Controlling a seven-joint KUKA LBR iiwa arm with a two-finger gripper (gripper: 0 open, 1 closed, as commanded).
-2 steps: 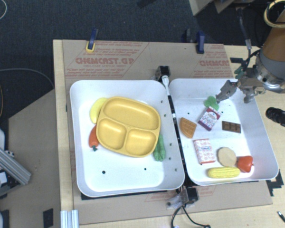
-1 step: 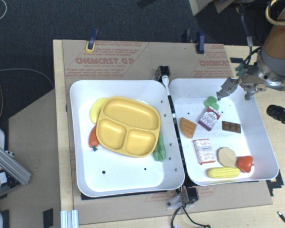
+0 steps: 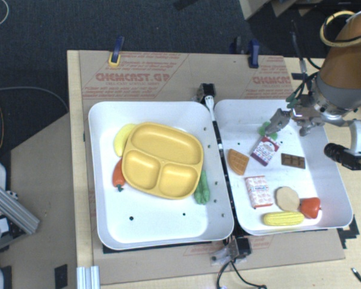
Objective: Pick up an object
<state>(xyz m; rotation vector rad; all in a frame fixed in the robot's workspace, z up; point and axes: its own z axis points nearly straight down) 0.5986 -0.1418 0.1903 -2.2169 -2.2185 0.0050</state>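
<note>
Grey two-finger gripper (image 3: 284, 118) sits low over right white bin (image 3: 337, 185), beside small purple-and-red packet (image 3: 265, 150); can't tell its state; centre over pkt, descend straight, avoid brown chocolate bar (image 3: 293, 160).

The yellow divided tray (image 3: 162, 160) takes up most of the left bin (image 3: 102, 179), leaving bare floor along its front edge and front corners. In the right bin (image 3: 337, 188), the snack packet (image 3: 265, 150), cracker (image 3: 237, 161), chocolate (image 3: 293, 160), carton (image 3: 259, 191) and corn (image 3: 283, 219) crowd the middle and front; the back left corner lies open.
</note>
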